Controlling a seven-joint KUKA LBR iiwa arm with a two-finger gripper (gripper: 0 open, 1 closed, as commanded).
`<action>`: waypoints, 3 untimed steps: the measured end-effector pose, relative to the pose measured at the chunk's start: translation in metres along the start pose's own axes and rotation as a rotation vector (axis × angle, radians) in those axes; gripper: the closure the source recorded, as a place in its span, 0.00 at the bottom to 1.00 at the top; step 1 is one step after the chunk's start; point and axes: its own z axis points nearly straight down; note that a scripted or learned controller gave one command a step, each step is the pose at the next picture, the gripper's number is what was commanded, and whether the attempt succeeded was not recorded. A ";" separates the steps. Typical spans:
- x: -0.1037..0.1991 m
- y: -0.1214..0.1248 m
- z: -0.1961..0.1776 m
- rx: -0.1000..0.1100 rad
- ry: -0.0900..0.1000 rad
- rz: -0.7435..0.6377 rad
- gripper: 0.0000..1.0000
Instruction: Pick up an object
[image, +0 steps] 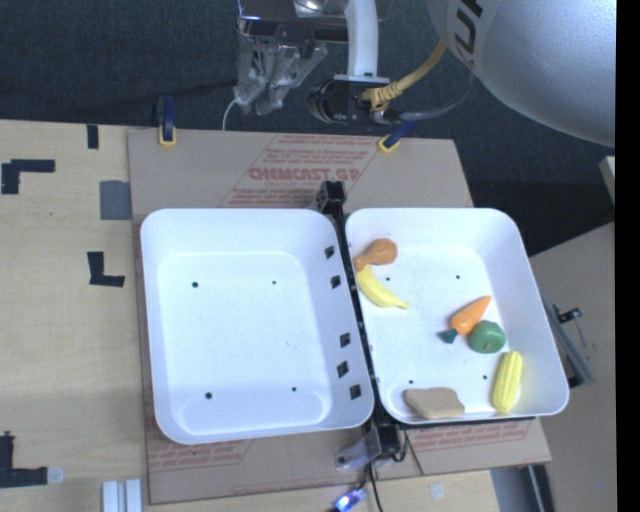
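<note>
Candidate objects: You are choosing among six items, all lying in the right bin (520, 250). The left bin (160, 240) is holding none of them.
Banana (380, 290): It is lying near the divider wall, its upper end just beside the orange drumstick-shaped piece (377, 252). You are risking a wall strike if you descend here.
Carrot (470, 314): It is lying tilted, mid-bin, its lower end touching the green round piece (487, 337). A grasp on either one is likely to be disturbing the other.
Corn cob (507, 380): It is lying lengthwise near the right wall, apart from its neighbours. In my judgement this is the cleanest target, provided you are closing across its short axis.
Tan bread-like piece (434, 402): It is sitting flat against the near wall; its low profile is probably making it hard to pinch.
Gripper (268, 78): It is hanging above the far edge of the bench, well apart from both bins. The fingers appear to be standing apart with nothing between them.
Arm: The grey body is filling the upper right corner, high over the bench.
Step in hand: You are at the approach stage; nothing is being grasped yet.
Advice: You should be centring over the chosen item before descending, keeping both fingertips clear of the bin walls.
Risk: Rounded plastic items are likely to be slipping or rolling from an off-centre pinch.
</note>
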 end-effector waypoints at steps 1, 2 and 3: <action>-0.041 0.053 0.000 0.000 -0.001 0.003 1.00; 0.002 0.033 -0.001 0.002 0.001 -0.005 1.00; 0.000 0.064 0.000 0.000 0.000 -0.001 1.00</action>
